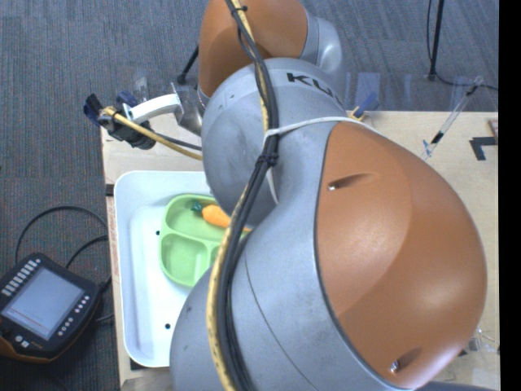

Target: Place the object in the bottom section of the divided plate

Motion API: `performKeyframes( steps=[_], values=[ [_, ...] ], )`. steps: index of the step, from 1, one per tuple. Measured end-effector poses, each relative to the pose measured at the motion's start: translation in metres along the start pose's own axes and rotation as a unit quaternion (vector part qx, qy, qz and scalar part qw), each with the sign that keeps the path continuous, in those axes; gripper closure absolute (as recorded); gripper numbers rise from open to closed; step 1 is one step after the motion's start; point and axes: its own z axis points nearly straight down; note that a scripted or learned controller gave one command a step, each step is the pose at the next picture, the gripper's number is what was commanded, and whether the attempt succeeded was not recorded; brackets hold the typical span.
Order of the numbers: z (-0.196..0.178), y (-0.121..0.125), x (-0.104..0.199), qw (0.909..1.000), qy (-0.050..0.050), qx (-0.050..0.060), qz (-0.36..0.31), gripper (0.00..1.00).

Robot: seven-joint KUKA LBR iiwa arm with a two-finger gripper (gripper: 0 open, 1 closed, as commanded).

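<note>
A small orange carrot-like object [216, 215] with a green tip lies in the upper section of the green divided plate [173, 218]. The plate sits in the left white bin [134, 300]. Its lower section [187, 261] shows bare green, and the arm hides its right part. My gripper [189, 111] is a grey metal piece above the bin's far edge, up and to the left of the carrot and well apart from it. The arm's bulk covers most of it.
The large grey and orange arm [350, 243] covers the right part of the left bin and most of the bench [440, 137]. A teach pendant [41, 304] lies on the carpet at the left. A tripod leg [440, 31] stands at the back right.
</note>
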Motion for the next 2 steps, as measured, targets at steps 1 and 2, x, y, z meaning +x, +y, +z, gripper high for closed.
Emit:
performKeyframes(
  steps=[1,2],
  values=[
    [-0.046,-0.012,0.013,0.9999,-0.001,0.002,-0.015,1.00],
    [0.170,-0.018,0.012,0.9992,0.003,0.001,-0.040,1.00]
  ],
)
